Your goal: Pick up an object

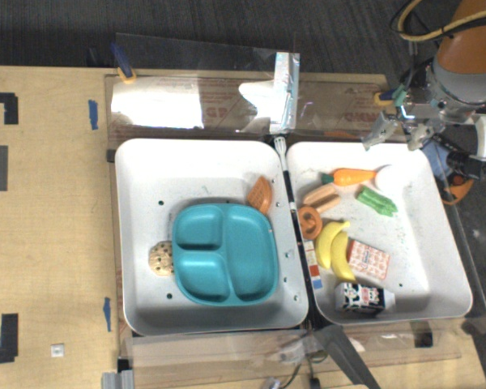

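Note:
My gripper (395, 138) hangs over the far rim of the right bin (437, 241), its two fingers spread open with nothing between them. Below it in that bin lie an orange carrot (354, 176), a green piece (377, 201), a hot dog bun (321, 197), a brown ring (310, 221), a yellow banana (332, 250), a red patterned box (366, 260) and a black-and-white carton (362, 297). The carrot is the closest of these to the gripper.
The left bin (146, 177) holds a teal divided plate (224, 252), a cookie (161, 258) at its left edge and a brown pastry (261, 193) at its far right corner. A clear plastic sheet (202, 96) stands behind the bins. Cables (425, 10) loop by the arm.

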You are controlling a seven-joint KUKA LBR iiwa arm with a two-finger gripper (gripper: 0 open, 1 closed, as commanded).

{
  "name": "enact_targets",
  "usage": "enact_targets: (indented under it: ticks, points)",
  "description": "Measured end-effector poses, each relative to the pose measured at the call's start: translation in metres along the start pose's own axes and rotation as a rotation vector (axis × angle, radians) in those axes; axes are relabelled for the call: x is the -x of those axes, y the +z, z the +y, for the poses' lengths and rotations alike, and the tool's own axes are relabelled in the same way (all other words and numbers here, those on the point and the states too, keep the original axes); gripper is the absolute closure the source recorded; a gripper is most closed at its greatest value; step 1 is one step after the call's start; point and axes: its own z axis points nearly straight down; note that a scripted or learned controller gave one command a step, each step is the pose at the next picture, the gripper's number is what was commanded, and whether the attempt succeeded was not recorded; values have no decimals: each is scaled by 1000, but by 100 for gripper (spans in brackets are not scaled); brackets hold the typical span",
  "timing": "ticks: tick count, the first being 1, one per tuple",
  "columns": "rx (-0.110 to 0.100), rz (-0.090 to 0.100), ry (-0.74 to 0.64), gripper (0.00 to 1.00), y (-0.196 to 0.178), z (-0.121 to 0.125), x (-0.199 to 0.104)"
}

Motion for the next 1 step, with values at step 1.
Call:
enact_targets:
  ticks: [1]
  points:
    - [9,-3,-110,0,126,-46,-3]
